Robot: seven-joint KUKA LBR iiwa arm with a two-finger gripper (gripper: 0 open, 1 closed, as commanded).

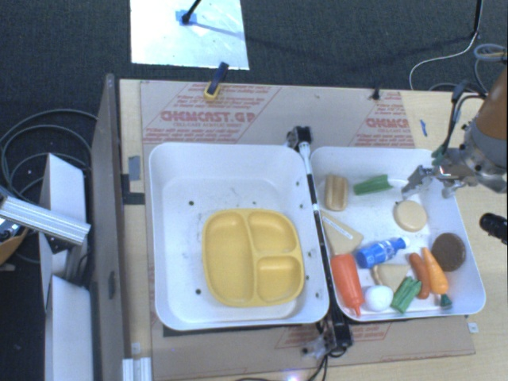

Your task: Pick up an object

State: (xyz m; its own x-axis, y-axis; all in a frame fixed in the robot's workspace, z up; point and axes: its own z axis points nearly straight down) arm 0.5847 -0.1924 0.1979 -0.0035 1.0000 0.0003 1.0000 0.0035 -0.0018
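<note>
Leftward, in the left white bin point(171, 213): a yellow three-compartment plastic plate point(254, 256). In the right white bin point(468, 288), from the divider outward: tan bread-like block point(336, 192), red-orange carrot-shaped toy point(346, 280), green cylinder point(371, 185), blue bottle point(379, 252), white egg point(379, 298), pale round disc point(410, 215), brown round cookie point(449, 250). Above the bin's upper right corner, the gripper point(432, 177), jaws apart, holding nothing.

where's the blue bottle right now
The blue bottle lies on its side in the right bin, toward its near half, between the red-orange pepper and the brown round piece.
</note>
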